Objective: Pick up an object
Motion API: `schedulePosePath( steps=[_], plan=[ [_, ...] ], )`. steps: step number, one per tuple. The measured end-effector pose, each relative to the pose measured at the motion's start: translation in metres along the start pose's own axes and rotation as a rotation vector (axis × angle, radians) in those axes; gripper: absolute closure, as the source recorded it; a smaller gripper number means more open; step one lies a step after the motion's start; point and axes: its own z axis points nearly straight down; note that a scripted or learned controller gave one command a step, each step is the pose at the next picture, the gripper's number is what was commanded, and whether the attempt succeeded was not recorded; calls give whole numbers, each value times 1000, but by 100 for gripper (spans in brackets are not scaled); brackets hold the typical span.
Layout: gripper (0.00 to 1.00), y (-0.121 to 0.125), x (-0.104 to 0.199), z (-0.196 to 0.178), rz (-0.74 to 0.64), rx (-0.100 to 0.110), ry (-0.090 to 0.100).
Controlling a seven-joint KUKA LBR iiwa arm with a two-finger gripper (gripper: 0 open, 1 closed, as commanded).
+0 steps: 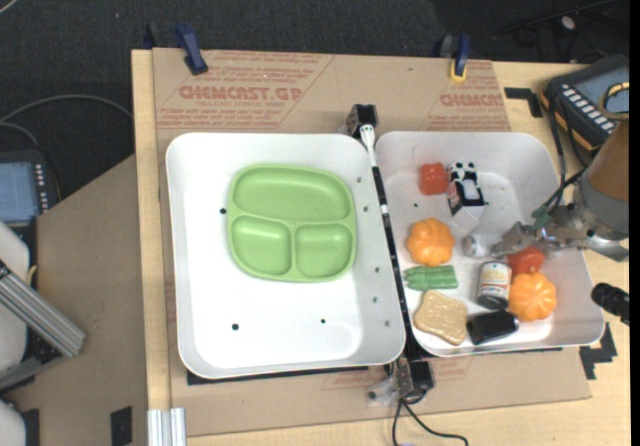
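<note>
Red and small, a tomato-like piece (527,260) lies in the right bin (520,149), toward its 3 o'clock side, and looks the likeliest target. The end effector (518,233) hangs just above it at 12 o'clock, reaching in from the right; whether its fingers are spread or pressed together I cannot tell, and nothing shows clearly between them.

Just below the red piece, at 6 o'clock, sits an orange pumpkin (532,296), with a small jar (493,283) at 8 o'clock and a black block (492,326) beyond. A second orange pumpkin (431,242) lies at 9 o'clock, above a green pod (431,278) and a slice of toast (441,317). A red cube (432,178) and a black-and-white toy (464,184) sit toward 11 o'clock. The left bin (200,314) holds a green divided plate (293,222).

The step appears to be the approach. The next move likely calls for a short, centred descent, avoiding the crowding pumpkin and jar.
</note>
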Motion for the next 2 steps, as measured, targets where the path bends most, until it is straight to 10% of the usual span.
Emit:
schedulePosePath(
  steps=[1, 2],
  plan=[
    [0, 73, 77, 14, -9, -24, -11],
    [0, 34, 189, -122, -12, -24, -5]
  ],
)
